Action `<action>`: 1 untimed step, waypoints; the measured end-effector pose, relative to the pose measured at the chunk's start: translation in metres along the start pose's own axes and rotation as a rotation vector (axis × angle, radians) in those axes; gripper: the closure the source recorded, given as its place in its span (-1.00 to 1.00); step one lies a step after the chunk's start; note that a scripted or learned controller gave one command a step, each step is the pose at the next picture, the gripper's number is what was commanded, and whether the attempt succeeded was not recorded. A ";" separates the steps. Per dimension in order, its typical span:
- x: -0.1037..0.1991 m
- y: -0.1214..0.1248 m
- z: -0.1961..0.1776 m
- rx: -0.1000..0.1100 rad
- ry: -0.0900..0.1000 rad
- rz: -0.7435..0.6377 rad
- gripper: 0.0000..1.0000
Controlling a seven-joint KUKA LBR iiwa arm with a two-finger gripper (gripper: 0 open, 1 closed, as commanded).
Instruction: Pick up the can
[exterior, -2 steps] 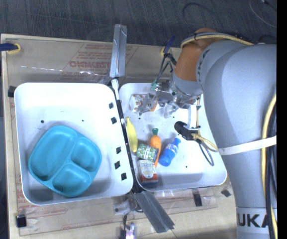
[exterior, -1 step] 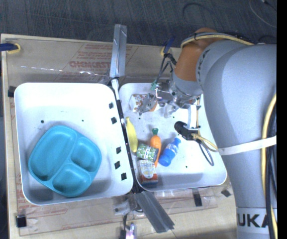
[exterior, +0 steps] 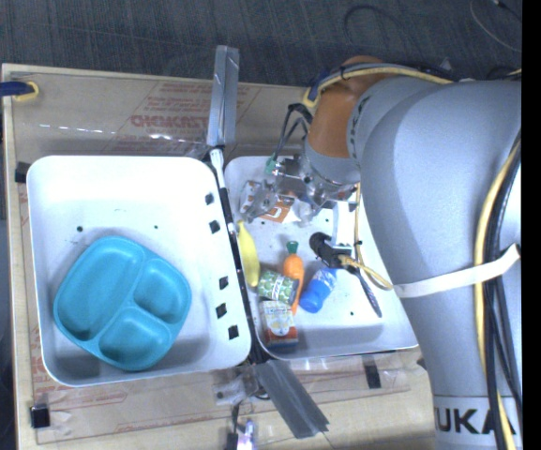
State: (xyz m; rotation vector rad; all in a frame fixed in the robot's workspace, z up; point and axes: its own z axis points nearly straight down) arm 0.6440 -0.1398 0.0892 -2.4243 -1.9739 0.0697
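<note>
Nearest us in the right bin [exterior: 397,331], we note the can [exterior: 276,286] lying beside a yellow banana [exterior: 248,256], an orange bottle [exterior: 293,268] and a blue bottle [exterior: 316,291]. Farther back, gripper [exterior: 272,198] hovers low; grip state undeterminable. Left bin [exterior: 45,186] holds a blue tray [exterior: 120,300].

place: robotics lab | evidence: KUKA arm [exterior: 439,214] over two white bins [exterior: 40,214] on a wooden bench [exterior: 111,101] | blue clamp [exterior: 7,90] at bench's far-left corner | dark carpet beyond
</note>
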 end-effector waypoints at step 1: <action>-0.007 -0.004 -0.006 0.019 -0.010 0.000 1.00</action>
